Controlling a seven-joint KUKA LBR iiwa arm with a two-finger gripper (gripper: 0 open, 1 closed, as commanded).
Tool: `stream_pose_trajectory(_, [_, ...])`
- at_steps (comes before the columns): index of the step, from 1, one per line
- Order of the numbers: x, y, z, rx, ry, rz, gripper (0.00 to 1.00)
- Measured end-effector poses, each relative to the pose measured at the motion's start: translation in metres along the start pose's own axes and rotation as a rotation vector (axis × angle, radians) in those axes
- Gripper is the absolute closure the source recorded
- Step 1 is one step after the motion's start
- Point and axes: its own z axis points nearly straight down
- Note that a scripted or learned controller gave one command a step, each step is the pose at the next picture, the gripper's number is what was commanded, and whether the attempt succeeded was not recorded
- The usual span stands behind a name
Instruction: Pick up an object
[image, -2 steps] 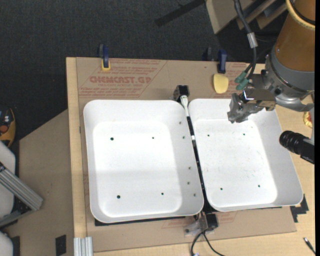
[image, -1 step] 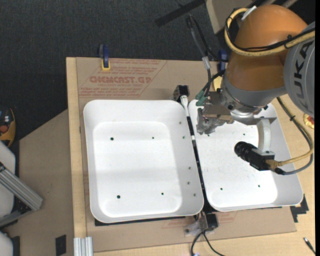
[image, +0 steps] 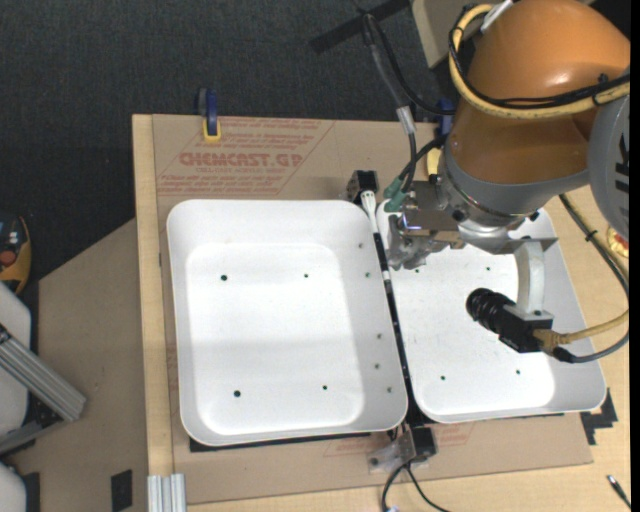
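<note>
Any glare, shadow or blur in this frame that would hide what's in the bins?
Camera view: the left bin is evenly lit, with a soft shadow band across its lower floor; the right bin is largely shadowed and covered by the arm, whose orange band shows a mild highlight; the gripper area near the divider looks slightly soft, so small details there are unclear.

- Red print reading "CHEMCAST GP" runs along the brown board covering the surface, at twelve o'clock of the left bin.
- Smaller red lines around it are too faint to read.
</note>
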Motion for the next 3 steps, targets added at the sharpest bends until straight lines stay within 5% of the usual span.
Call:
stream_pose_trajectory(1, [0.025,-0.015,-0.162,-0.017,0.004,0.0,1.0])
stream_pose_trajectory(2, [0.09,-0.009,-0.046,0.015,-0.004,-0.002,1.0])
stream_pose_trajectory(3, [0.118,0.088,0.071,0.013,-0.006,0.004,1.0])
